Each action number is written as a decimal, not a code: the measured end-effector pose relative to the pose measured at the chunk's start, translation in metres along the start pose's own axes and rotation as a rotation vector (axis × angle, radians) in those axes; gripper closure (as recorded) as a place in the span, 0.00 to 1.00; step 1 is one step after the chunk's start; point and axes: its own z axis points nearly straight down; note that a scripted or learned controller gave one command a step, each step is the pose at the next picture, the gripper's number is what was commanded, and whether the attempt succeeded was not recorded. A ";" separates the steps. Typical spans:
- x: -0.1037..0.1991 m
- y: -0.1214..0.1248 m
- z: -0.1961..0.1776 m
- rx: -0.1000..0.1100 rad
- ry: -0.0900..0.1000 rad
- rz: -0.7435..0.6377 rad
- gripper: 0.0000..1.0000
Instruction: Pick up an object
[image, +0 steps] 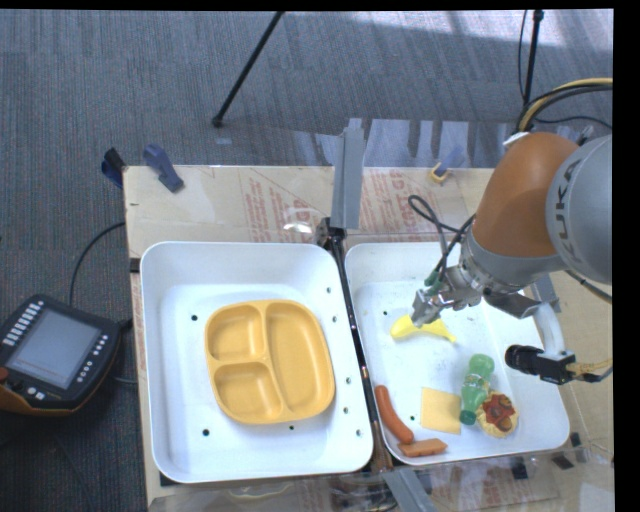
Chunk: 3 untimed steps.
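I see a yellow banana (422, 329) lying in the right bin (545, 440). My end effector (428, 312) sits on its upper end, hiding that part; I cannot tell its grip. Below the banana lie a cheese slice (440, 410), green bottle (476, 386), two sausages (393, 414) and a blurry pizza piece (498, 412).

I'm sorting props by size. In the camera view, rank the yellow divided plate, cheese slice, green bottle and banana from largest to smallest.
1. yellow divided plate, by far.
2. banana, cheese slice and green bottle look about alike, and the gripper partly hides the banana, so I can't rank them.
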 end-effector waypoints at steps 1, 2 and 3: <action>0.000 -0.001 0.002 0.004 0.001 0.000 0.00; -0.052 0.015 0.093 0.015 0.004 0.016 0.00; -0.053 0.020 0.077 0.004 0.001 0.014 1.00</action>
